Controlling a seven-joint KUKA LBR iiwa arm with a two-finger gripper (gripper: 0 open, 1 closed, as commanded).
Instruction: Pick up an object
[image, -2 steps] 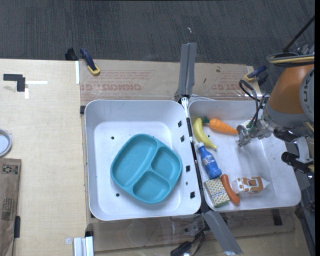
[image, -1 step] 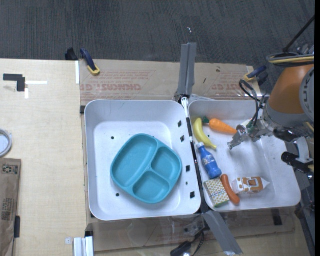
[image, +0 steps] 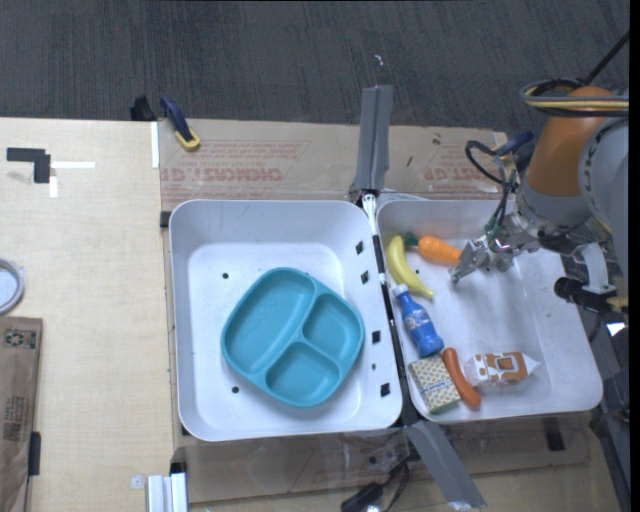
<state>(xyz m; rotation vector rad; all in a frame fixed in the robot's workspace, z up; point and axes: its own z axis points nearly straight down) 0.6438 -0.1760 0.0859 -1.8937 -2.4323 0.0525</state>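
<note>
The right bin (image: 560, 385) holds a yellow banana (image: 403, 266), an orange carrot (image: 438, 250), a blue bottle (image: 418, 322), a sausage (image: 461, 378), a green-and-tan cracker box (image: 434, 384) and a small white-and-orange carton (image: 503, 369). My gripper (image: 470, 264) hangs low at the back of this bin, just right of the carrot. Nothing shows between its fingers. The arm with its orange band (image: 560, 150) comes in from the upper right.
A blue three-compartment plate (image: 293, 336) lies in the left bin (image: 190, 300). A grey divider post (image: 375, 140) stands behind the seam between the bins. A roll of tape (image: 8, 288) and a brown packet (image: 18, 390) lie on the bench at far left.
</note>
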